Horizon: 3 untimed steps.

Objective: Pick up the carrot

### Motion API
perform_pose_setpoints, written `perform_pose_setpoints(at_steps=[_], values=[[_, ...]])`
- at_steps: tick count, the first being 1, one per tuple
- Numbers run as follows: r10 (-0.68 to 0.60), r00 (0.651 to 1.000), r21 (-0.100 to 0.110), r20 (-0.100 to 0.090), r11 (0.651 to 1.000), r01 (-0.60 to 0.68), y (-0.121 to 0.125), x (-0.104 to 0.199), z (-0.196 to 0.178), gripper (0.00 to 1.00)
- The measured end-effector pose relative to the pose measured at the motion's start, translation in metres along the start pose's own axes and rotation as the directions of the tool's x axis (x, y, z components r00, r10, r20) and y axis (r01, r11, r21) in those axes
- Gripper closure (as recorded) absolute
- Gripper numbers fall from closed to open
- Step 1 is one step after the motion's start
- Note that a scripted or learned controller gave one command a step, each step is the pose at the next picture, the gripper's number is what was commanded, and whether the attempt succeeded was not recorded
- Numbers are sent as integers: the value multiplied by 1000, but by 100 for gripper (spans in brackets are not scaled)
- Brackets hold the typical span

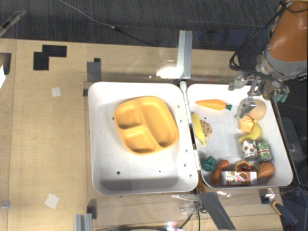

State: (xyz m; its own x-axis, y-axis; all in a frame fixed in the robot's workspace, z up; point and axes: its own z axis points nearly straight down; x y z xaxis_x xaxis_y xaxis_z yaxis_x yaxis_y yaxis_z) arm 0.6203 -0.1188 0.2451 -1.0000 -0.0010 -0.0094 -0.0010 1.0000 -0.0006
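- The left bin [98, 143] in the middle of the frame holds only a yellow divided plate [143, 124]; it has no part in this step, so I think the arm has no reason to cross the divider.
- The carrot [210, 104] lies flat near the upper left corner of the right bin [284, 174], its length going left to right, with the green tip on the right side. It is just above a banana [197, 128] and a cookie [206, 127], but apart from both.
- The space around the carrot is free, so a grasp from straight above looks possible. In my judgement the fingers should close across the thin width of the carrot, near its middle, not along its length.
- The gripper [248, 106] hangs at the upper right of the same bin, above a round beige piece [258, 110] and a cheese wedge [246, 124]. Nothing is seen between its fingers; if the jaws are released or clenched I cannot tell.
- The good next move is probably to travel left at a safe height and to descend only when it is above the carrot, because the pile of food in the lower right could be pushed.
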Motion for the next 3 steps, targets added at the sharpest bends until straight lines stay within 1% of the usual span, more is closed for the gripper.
perform_pose_setpoints(at_steps=[1,2,3], values=[[-87,996,-3,-11,996,87,-15,-47,152,0],[-131,991,1,0,991,131,-39,50,156,0],[-315,949,5,5,949,315,32,39,155,0]])
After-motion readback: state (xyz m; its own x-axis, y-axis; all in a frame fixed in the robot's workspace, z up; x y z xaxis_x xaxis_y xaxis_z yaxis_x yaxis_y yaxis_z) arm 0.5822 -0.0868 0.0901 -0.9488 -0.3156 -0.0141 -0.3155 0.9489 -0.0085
